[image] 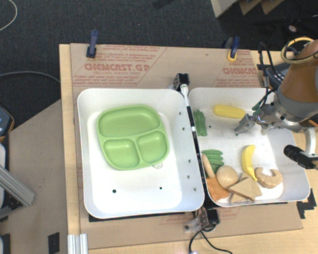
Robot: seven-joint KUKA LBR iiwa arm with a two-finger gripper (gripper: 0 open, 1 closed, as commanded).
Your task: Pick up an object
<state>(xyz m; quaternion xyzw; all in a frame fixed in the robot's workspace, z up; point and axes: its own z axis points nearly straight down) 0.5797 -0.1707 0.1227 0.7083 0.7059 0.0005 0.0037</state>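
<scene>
Camera view: I'm looking down at a slant on two white bins on the desk.
Left bin (90,157): it holds a green tray (132,136) with three compartments, lying flat.
Right bin (291,187): toy food is scattered across it, with a green pod (200,123) by the left wall and a heap at the near edge.
Corn (229,111): my pick, lying alone near the bin's far wall, well apart from the heap.
Corn axis: long axis runs left-right, roughly along the far wall; I can't tell one end from the other.
Corn handling: I'd judge it light, stiff plastic, rounded and likely to roll; best pinched across the middle, fingers square to its length.
Banana (247,162): curved, long axis running near to far, just beside the heap.
Hand (247,123): it hangs just right of the corn, empty, fingers spread fairly wide.
</scene>
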